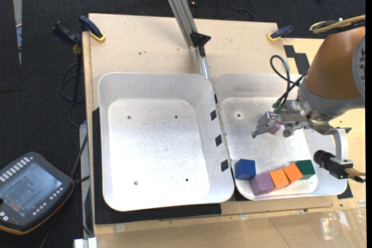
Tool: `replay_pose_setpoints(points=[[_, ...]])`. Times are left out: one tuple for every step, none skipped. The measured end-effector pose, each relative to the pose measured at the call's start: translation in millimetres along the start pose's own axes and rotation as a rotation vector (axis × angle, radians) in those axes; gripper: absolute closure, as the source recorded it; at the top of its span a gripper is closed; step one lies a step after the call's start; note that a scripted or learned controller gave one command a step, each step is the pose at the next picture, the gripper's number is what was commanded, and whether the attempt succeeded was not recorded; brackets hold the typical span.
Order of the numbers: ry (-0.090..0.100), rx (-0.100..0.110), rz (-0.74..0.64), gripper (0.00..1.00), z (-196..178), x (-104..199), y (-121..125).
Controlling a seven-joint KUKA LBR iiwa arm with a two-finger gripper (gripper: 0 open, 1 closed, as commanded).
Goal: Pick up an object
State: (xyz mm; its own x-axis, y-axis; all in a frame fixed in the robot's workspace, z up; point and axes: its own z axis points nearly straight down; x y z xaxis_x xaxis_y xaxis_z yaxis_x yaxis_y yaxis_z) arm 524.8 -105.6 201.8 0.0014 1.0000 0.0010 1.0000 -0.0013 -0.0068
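Sitting on tan bench [244, 38]: 2 white bins [157, 96]; dark floor w/ cables.

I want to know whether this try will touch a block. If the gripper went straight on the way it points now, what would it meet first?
Probably bare floor of the right bin. The gripper points down and leftward, with the blue block and its neighbours nearer the front wall, seemingly off that line. Depth is unclear.

Four cubes, blue [244, 169], purple [261, 183], orange [280, 177], green [303, 169], lie in a row below the gripper [268, 126], untouched
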Motion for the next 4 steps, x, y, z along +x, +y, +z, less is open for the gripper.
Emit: replay_pose_setpoints(points=[[0.000, -0.001, 0.001, 0.00, 49, -2, -9], [0.000, -0.001, 0.000, 0.00, 103, -1, -11], [-0.001, -0.008, 0.001, 1.00, 89, -1, -8], [-0.002, -0.013, -0.003, 1.00, 33, -1, -16]])
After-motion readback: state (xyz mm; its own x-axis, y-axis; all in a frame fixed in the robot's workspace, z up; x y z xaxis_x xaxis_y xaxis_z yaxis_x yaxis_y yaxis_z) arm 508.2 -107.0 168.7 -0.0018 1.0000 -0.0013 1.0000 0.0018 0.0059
